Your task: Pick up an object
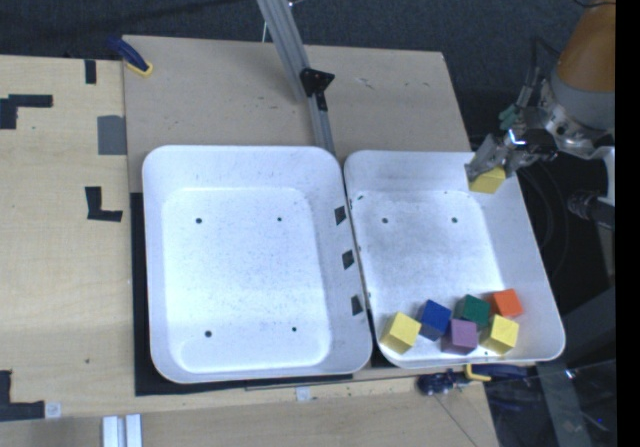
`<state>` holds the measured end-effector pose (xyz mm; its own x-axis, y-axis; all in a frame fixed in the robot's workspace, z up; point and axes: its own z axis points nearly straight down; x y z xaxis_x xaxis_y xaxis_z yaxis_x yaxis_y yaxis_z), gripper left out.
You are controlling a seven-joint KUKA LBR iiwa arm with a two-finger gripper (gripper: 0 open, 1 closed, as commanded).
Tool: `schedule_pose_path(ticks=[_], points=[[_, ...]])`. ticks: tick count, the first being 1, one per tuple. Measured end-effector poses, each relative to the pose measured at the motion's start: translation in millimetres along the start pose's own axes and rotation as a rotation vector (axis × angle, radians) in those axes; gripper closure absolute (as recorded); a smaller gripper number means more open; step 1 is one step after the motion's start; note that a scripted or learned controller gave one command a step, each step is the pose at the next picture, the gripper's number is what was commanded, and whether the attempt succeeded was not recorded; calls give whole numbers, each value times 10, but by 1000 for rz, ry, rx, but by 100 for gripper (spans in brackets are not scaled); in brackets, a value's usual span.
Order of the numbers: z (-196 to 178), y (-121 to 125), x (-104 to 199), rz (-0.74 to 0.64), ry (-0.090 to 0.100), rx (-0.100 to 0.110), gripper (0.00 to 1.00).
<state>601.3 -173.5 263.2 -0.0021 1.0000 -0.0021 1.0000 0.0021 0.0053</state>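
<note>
The gripper (492, 171) grasps a yellow block (487, 181) between its fingers, over the right bin's (420, 235) far right corner. Well below the jaws, six more blocks (455, 323) cluster along the bin's near edge.

The grey arm with its orange band enters at the upper right of the frame, its gripper (489, 170) angled down-left with the fingers closed around a yellow cube (487, 181).
</note>
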Motion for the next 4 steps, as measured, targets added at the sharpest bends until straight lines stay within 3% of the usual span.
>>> schedule_pose_path(ticks=[1, 4], points=[[-34, 1, 3, 1, 2, 7, 100], [76, -395, 1806, -5, 4, 9, 100]])
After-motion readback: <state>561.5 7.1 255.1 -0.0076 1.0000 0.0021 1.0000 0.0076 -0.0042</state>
